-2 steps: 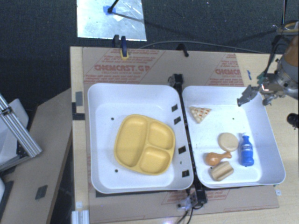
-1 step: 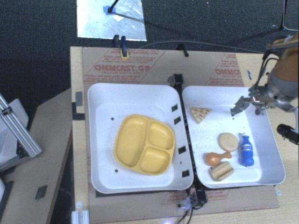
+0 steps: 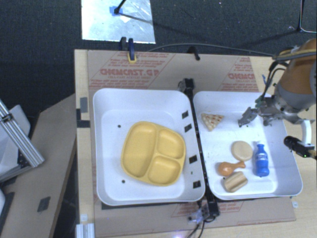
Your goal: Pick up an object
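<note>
The right bin [image 3: 292,182] holds several small items: a pizza slice [image 3: 212,120] at its far left, a beige round piece [image 3: 241,149], a blue bottle [image 3: 261,160], an orange drumstick [image 3: 229,168] and a bread roll [image 3: 235,182]. My gripper [image 3: 257,120] hangs over the far right part of this bin, to the right of the pizza slice and beyond the bottle. Its fingers are spread open with nothing between them.
A yellow divided plate [image 3: 153,152] lies in the left bin [image 3: 106,133]. Black clips run along the ridge between the bins [image 3: 192,143]. A black bracket [image 3: 297,145] juts in at the right bin's right rim. A cable crosses the bench behind the bins.
</note>
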